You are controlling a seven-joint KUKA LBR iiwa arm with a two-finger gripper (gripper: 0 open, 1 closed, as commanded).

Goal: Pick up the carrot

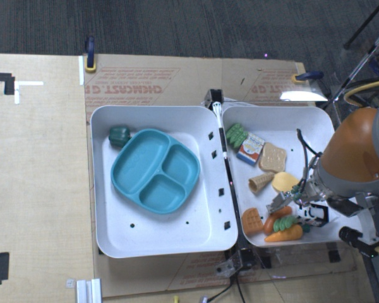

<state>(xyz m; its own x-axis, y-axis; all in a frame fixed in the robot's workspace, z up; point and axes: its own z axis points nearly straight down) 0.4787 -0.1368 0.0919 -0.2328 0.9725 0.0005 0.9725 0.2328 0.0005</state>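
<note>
Currently I hold gripper (295, 202) above carrot (284, 233) (finger state: cannot tell); approach step, next descend, clamp.

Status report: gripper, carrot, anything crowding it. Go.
Gripper low in right bin, over the toy food. Carrot lying by the bin's near wall, not gripped. Second orange piece and waffle crowd it.

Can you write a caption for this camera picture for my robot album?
Robot gripper hovers over carrots and toy food in the right bin, beside a blue plate.
</note>
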